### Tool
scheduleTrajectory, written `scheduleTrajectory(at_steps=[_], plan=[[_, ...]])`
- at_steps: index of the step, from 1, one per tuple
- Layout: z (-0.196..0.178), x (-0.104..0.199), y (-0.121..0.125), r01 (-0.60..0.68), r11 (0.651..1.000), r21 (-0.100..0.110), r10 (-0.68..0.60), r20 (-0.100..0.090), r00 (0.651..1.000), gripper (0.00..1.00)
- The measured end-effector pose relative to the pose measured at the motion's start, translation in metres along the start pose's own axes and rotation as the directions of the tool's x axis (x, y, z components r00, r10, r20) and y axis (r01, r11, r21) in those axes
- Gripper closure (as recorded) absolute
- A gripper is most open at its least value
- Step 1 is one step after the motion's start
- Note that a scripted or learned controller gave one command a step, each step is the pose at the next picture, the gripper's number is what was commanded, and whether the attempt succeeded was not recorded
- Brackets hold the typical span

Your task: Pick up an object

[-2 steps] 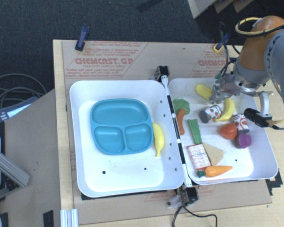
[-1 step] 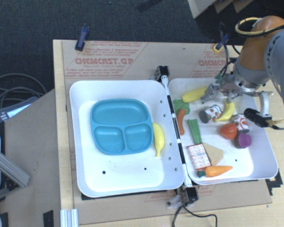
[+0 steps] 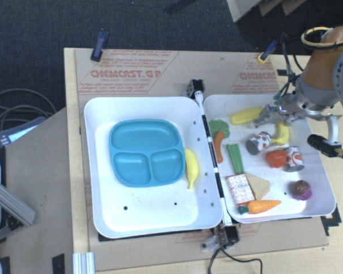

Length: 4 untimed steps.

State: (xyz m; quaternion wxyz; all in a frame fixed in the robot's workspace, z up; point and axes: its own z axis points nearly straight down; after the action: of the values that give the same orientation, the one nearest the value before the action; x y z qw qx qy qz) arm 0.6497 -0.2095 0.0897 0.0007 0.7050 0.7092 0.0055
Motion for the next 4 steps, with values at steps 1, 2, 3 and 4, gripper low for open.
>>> scheduleTrajectory(at_steps=[1, 2, 3, 4], plan=[[-0.003, -0.005, -0.018, 0.004, 1.000, -0.012, -0.004, -0.002, 1.000, 0.00], [-0.005, -0.004, -0.030, 0.003, 1.000, -0.016, -0.002, 0.005, 1.000, 0.00], [-0.015, -0.006, -0.030, 0.001, 1.000, -0.016, -0.001, 0.011, 1.000, 1.00], [-0.139, 0.033, -0.038, -0.005, 1.000, 0.005, 0.005, 0.008, 1.000, 1.00]])
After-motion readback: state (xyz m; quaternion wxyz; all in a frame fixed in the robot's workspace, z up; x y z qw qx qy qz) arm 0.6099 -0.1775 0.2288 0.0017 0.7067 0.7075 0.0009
